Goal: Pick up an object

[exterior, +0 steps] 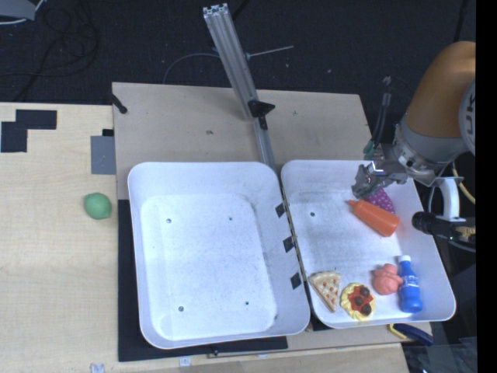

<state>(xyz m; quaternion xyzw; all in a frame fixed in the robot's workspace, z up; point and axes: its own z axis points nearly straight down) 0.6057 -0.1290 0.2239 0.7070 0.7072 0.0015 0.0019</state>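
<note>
Camera view has the pincer point(371, 179) low over the far right part of the right-hand bin point(326, 179), close to that bin's far edge, with the grey arm point(435, 111) and its orange band coming in from the right. Directly under and just to the near side of the pincer lie two things pressed together: a purple bunch of grapes point(380, 199), partly covered by the pincer's dark body, and an orange carrot point(374, 217) touching the grapes on their near side. The carrot's long axis runs on a slant, from its thin tip toward the bin's middle to its thick end toward the bin's right edge, so it lies across the pincer's line of reach, not along it. Judging from this, the grapes are the nearest candidate, with the carrot a short shift nearer the bin's front.

Along the right bin's near edge sit a pizza slice point(326, 288), a small round pizza-like toy point(357, 300), a pink lump point(384, 279) and a blue bottle point(408, 286), all well apart from the pincer. A green ball point(98, 206) rests on the desk point(46, 231) left of the left bin point(202, 317).

Whether the pincer's tips stand wide or narrow cannot be told; they merge with the grapes into one dark mass, and nothing is clearly seen between them. Possibly they already touch the grapes.
</note>
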